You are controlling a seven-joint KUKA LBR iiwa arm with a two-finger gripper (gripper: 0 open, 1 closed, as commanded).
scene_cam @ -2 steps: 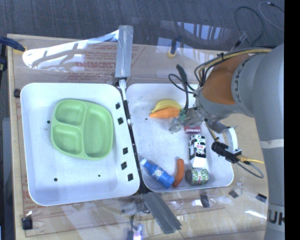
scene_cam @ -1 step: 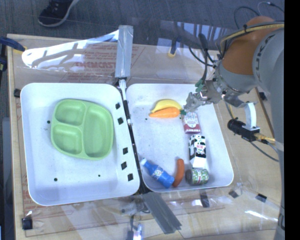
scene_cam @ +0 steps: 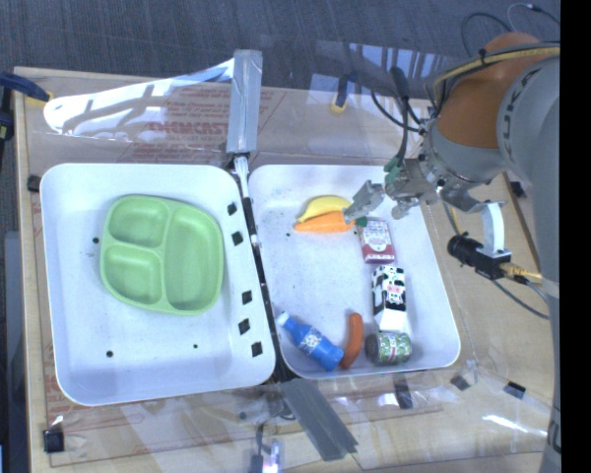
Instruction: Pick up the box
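A small red and white box (scene_cam: 377, 241) lies flat in the right bin (scene_cam: 276, 264), just right of its middle. Below it lies a white carton with black cow patches (scene_cam: 389, 299). My gripper (scene_cam: 382, 203) hangs over the far part of this bin, just above the red box's upper end and right of the carrot's tip. Its two fingers are spread apart, one finger (scene_cam: 361, 201) near the carrot, and nothing shows between them.
An orange carrot (scene_cam: 321, 224) and a yellow banana (scene_cam: 322, 206) lie left of the gripper. Along the near wall sit a blue bottle (scene_cam: 309, 341), a brown sausage (scene_cam: 353, 337) and a green can (scene_cam: 393, 347). The left bin (scene_cam: 69, 363) holds a green divided plate (scene_cam: 163, 253).
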